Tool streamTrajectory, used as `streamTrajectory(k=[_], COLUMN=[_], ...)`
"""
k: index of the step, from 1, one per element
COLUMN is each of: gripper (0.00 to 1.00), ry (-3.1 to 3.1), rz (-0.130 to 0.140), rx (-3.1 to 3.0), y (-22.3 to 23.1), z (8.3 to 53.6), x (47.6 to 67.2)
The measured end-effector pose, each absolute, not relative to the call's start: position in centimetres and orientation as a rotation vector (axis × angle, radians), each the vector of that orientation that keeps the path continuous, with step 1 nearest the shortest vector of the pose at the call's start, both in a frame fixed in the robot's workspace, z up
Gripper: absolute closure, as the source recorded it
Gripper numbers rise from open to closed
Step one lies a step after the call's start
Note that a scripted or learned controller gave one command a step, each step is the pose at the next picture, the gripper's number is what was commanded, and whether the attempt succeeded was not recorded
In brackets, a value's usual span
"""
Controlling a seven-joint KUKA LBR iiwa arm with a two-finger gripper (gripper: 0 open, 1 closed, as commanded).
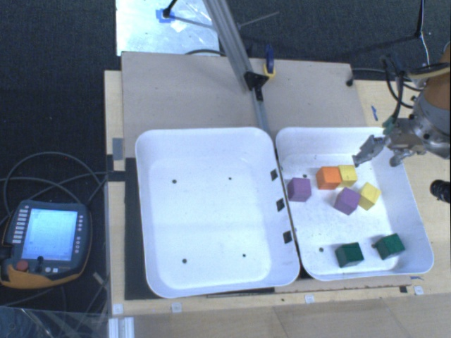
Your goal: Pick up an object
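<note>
Seven small blocks lie in the right bin (416,259), and that is where any pick has to happen. From the camera above the bench I see an orange block (328,178) touching a yellow block (347,174) near the bin's middle, a second yellow block (369,196) pressed against a purple block (347,201) just below them, another purple block (299,189) alone near the left wall, and two dark green blocks (349,253) (389,246) near the front edge, apart from each other. The left bin (148,189) sits beside it. The gripper (381,150) hangs over the far right part of the right bin, above and to the right of the orange and yellow pair, its two fingers spread apart with nothing between them. To do this step well, I would aim for a block with free sides: the lone purple one or either green one gives the fingers room to straddle it, whereas the touching pairs risk a finger landing on top of a neighbour. The fingers should come down centred over the block with the jaws across two flat faces, low enough to close on its middle, before lifting.
</note>
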State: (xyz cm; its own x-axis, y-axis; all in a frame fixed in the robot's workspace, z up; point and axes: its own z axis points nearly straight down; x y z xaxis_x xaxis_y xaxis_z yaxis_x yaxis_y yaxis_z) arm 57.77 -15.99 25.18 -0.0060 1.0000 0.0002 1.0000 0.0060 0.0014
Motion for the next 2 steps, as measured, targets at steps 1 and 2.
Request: streamTrajectory(k=[1,2], gripper=[0.0,0.0], ry=[2.227,2.227], rz=[0.002,-0.004], rx=[2.215,2.221], y=[-16.0,-16.1], z=[25.2,18.9], x=[57.8,57.9])
